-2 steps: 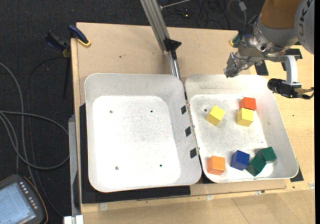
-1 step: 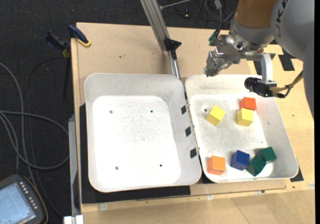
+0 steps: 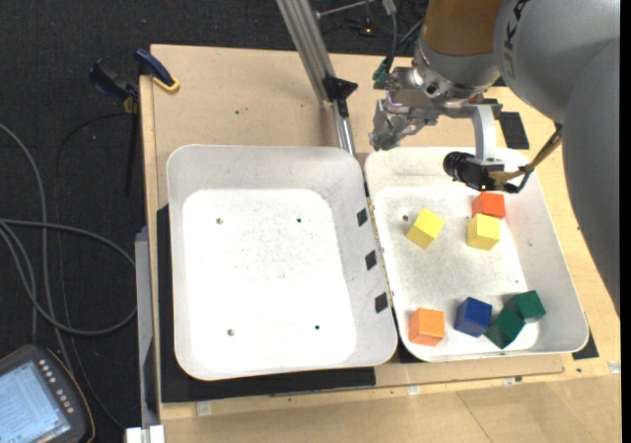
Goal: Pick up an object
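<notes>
The grey two-finger gripper [image 3: 392,127] hovered above the far rim of the right shallow white plastic bin [image 3: 554,263]; whether its jaws stood wide or narrow, I could not tell. The nearest small yellow cube [image 3: 426,229] lay inside that bin, apart from its neighbours, so descending straight over it would probably serve best.

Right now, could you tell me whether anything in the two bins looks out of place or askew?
Nothing stands out: the small coloured blocks, such as the yellow cube, lie loose in the right white bin.
</notes>
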Motion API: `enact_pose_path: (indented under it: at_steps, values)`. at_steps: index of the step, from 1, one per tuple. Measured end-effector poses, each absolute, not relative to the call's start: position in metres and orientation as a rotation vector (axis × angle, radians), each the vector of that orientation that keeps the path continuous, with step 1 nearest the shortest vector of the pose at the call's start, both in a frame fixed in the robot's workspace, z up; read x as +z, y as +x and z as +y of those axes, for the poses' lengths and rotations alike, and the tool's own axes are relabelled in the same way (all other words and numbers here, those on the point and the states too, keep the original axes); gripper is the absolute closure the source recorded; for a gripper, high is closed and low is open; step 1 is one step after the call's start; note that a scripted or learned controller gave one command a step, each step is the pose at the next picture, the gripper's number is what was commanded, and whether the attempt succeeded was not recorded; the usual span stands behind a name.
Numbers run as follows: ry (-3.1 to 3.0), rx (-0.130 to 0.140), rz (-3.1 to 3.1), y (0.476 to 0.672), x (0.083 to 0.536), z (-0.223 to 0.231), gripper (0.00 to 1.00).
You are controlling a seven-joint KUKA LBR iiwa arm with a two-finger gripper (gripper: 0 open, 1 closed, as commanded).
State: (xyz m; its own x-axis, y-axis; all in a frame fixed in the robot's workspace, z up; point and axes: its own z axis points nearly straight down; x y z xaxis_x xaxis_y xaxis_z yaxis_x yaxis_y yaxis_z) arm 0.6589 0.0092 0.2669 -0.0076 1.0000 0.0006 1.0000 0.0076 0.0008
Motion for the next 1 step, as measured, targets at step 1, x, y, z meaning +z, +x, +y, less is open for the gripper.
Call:
enact_pose_path:
  at_steps: [1]
  values:
    - [2.214, -0.001, 2.232, 0.6546, 0.254, 0.0643, 1.0]
